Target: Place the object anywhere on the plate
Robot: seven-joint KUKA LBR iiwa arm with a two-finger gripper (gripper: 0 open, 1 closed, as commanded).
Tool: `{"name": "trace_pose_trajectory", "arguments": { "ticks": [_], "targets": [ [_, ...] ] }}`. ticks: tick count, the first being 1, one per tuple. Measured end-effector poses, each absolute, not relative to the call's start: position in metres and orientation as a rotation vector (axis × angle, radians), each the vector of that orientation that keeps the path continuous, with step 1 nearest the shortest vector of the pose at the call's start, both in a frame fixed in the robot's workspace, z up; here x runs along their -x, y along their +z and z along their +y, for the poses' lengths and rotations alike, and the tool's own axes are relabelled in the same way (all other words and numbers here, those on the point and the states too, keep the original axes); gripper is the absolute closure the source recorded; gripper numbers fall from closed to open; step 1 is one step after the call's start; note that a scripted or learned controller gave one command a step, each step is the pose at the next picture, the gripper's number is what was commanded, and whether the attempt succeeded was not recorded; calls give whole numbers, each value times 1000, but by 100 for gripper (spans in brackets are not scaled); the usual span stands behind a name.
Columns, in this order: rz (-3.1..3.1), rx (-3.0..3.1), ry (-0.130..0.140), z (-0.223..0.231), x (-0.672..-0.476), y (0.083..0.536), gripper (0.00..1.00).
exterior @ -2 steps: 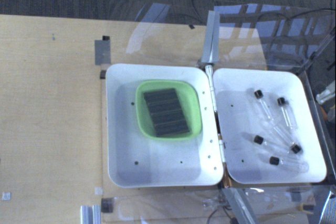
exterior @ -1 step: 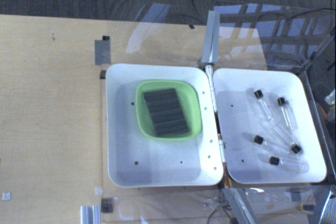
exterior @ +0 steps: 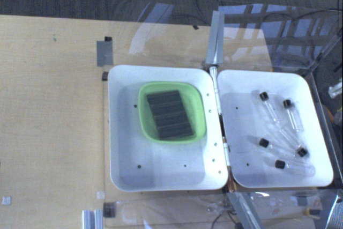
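Two white bins [exterior: 161,75] sit side by side. A dark ribbed block [exterior: 170,115] lies on the green plate [exterior: 198,110] in the left one. Clear black-capped vials [exterior: 283,126] lie scattered in the right.

One fixed camera looks down aslant on both bins [exterior: 214,115].

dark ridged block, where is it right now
The dark ridged block lies on the green plate in the left bin, toward that bin's far side, apart from the clear black-capped tubes in the right bin.
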State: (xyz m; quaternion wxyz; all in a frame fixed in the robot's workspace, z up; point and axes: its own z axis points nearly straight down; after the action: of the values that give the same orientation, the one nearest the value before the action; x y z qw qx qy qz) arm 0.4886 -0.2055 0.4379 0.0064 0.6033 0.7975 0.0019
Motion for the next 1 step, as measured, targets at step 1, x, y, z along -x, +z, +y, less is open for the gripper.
{"name": "trace_pose_trajectory", "arguments": {
  "ticks": [1],
  "targets": [
    [1931,-2465,8,-206,-489,437,0]
  ]
}}
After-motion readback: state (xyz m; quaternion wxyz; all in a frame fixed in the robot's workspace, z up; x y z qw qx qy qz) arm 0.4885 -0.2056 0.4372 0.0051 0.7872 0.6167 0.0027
